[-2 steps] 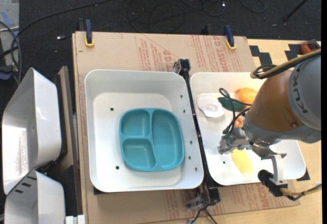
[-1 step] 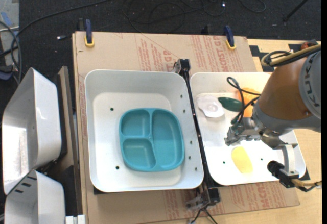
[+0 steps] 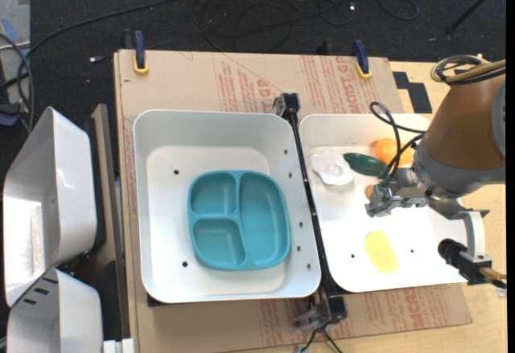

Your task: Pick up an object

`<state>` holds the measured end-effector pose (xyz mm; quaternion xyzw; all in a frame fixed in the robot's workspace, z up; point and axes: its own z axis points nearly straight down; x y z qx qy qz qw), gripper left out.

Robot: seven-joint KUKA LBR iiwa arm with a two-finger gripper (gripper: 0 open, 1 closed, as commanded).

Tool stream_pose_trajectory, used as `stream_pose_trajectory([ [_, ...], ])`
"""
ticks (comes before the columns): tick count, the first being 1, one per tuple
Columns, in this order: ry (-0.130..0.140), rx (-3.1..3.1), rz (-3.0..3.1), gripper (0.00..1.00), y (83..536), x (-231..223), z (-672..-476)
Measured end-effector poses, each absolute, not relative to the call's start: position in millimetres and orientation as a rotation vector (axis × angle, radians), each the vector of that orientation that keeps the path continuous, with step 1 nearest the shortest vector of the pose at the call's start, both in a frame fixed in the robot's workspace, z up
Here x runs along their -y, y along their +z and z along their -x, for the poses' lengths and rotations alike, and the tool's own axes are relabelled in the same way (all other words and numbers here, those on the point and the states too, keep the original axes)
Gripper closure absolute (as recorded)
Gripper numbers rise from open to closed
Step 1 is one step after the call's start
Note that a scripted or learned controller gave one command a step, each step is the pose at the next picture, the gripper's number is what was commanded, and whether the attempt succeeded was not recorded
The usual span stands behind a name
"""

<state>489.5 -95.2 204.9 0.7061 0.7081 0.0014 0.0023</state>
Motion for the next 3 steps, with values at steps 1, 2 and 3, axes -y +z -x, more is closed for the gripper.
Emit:
stream_pose_trajectory([
  [1,0.004,-2.23,-2.211,1.0,203.6,46.3,-526.9],
  [2,0.004,-2.229,-2.212,1.0,200.4,6.4,-563.0],
  [3,0.006,-2.228,-2.211,1.0,205.1,-36.0,-604.9],
])
